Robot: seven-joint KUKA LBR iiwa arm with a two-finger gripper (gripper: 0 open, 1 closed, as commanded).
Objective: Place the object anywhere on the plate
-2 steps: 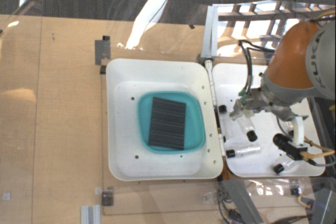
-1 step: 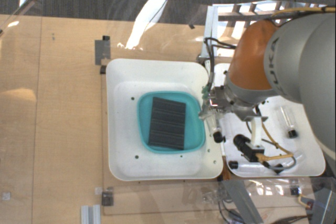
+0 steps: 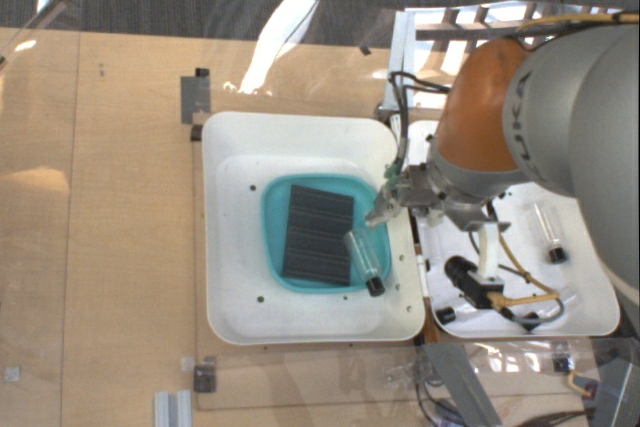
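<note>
We see the clear tube [image 3: 363, 257] w/ black cap lying on the teal plate [image 3: 275, 215], beside the dark ridged pad [image 3: 318, 235]. Prob light, stiff, slippery, rolls easily; grip mid-barrel. Gripper [image 3: 385, 207] just above it; jaw state unclear.

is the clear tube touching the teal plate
Touching. The camera view shows the clear tube lying across the right rim of the teal plate, its black cap hanging past the plate's lower right corner.

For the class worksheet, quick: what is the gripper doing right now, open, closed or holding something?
Gripper: open or closed cannot be told; it sits by the right rim of the teal square plastic plate, just above the clear plastic tube with a black cap.
</note>
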